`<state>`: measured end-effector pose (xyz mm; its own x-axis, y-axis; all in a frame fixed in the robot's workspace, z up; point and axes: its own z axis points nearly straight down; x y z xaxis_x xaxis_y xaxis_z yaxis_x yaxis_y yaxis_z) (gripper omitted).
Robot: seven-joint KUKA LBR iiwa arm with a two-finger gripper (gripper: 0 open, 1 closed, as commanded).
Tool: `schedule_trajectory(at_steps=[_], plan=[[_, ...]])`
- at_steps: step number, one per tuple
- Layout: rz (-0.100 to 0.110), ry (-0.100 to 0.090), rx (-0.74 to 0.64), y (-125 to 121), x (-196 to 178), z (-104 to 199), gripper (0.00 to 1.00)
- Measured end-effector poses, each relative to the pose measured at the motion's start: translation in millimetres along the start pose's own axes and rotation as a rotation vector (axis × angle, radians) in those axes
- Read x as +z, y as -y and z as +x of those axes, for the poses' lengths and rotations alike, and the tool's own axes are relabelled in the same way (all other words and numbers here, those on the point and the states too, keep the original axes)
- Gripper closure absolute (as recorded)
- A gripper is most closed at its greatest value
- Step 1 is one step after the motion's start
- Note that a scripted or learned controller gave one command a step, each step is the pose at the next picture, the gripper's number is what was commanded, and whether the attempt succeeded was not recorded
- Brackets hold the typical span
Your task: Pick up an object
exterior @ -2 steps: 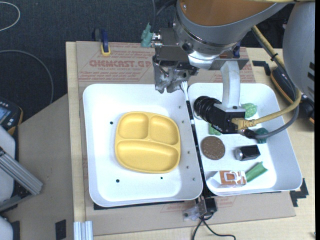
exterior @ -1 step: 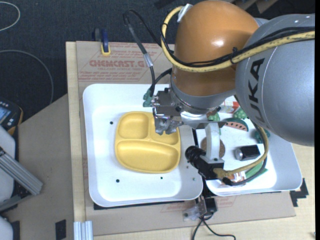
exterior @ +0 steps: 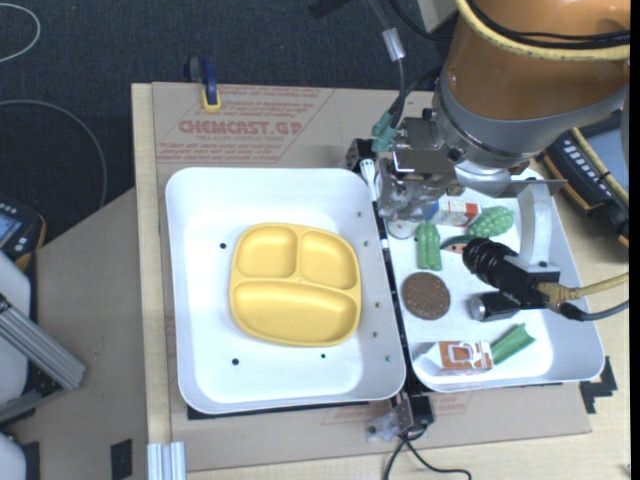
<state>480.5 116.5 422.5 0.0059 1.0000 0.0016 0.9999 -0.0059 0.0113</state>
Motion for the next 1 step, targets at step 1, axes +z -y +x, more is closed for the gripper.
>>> schedule_trajectory(at_steps=[1], plan=[[0.008,0.001,-0.007,0.6,-5.6,4.3,1.0]])
